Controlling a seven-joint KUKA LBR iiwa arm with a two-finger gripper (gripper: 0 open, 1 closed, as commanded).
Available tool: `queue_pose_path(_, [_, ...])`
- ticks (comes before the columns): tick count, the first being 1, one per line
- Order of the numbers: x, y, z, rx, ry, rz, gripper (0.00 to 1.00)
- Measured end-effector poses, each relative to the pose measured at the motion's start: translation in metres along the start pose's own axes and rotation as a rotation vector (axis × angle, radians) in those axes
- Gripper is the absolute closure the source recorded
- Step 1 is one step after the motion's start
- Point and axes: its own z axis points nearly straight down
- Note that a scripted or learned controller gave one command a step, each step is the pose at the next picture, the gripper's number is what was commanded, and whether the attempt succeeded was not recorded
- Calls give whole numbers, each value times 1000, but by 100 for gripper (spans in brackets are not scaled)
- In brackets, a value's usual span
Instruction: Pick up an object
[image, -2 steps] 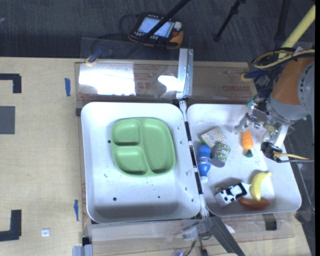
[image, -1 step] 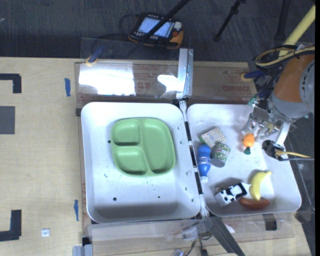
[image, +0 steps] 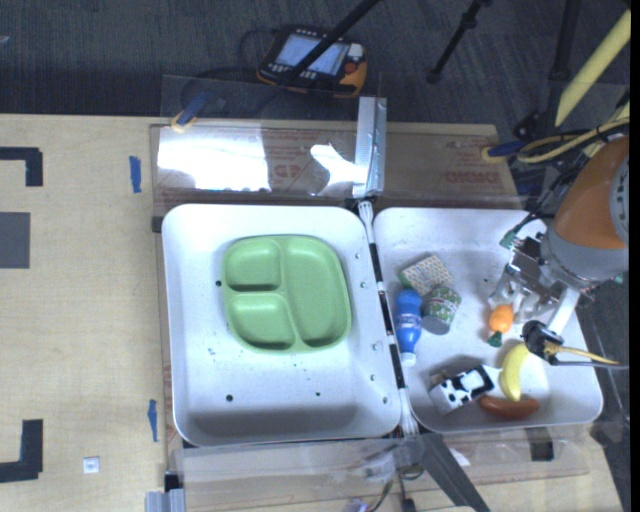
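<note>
My gripper (image: 520, 308) hangs over the right side of the right bin (image: 470, 235), below the arm's orange band. A small orange piece (image: 500, 320) lies right beside it, at its lower left; whether they touch I cannot tell. A yellow banana (image: 513, 368) lies just below the gripper. Toward the bin's front sit a red sausage (image: 508, 405) and a black-and-white toy cow (image: 462, 388). Near the bin's left wall stands a blue bottle (image: 408, 320), with a grey can (image: 441, 307) and a patterned packet (image: 425, 271) next to it.
The left bin (image: 190, 330) bears a green divided plate (image: 287, 291). A raised divider (image: 382, 300) runs between the bins. Clear plastic sheeting (image: 260, 160) stands behind the left bin. Cables and yellow hoses (image: 560, 140) hang at the upper right near the arm.
</note>
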Motion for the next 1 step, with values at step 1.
queue_pose_path(1, [64,-53,-96,-3,0,-78,100])
